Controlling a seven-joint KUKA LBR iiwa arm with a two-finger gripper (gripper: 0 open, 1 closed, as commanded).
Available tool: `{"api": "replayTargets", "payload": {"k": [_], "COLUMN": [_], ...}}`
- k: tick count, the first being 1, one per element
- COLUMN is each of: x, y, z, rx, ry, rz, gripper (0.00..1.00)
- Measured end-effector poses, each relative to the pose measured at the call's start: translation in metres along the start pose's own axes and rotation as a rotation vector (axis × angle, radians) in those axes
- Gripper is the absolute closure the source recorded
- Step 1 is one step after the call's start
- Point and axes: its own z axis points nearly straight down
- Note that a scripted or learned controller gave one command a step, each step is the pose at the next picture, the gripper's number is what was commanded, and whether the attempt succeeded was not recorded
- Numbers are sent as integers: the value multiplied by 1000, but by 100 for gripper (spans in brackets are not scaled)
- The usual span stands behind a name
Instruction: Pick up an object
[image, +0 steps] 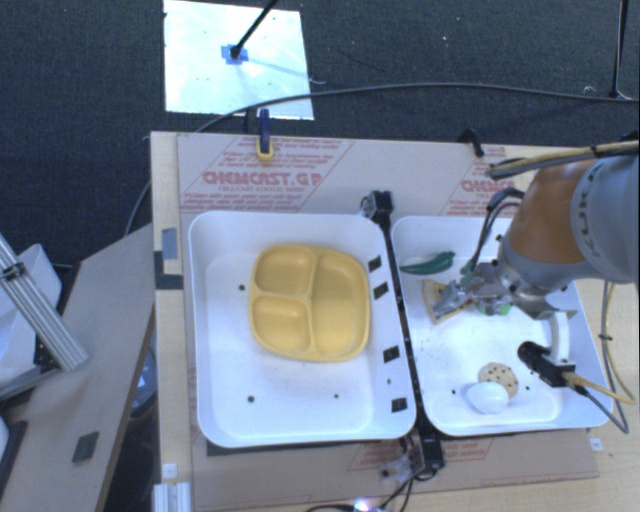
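The right bin holds a green leaf-shaped piece near its far left, a tan flat piece below it, a round cookie and a white egg-like object near the front. My gripper reaches in low over the right bin, right beside the tan piece. A small green item peeks out under the wrist. The grey arm with its orange band covers the bin's right side.
The left bin carries a yellow divided plate at its middle. A black clip strip runs between the two bins. A black cable fitting with a yellow wire hangs over the right bin's front right.
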Motion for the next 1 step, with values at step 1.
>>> {"api": "replayTargets", "payload": {"k": [1], "x": [-1], "y": [1], "z": [-13], "rx": [-4], "ry": [-1], "rz": [3], "gripper": [100]}}
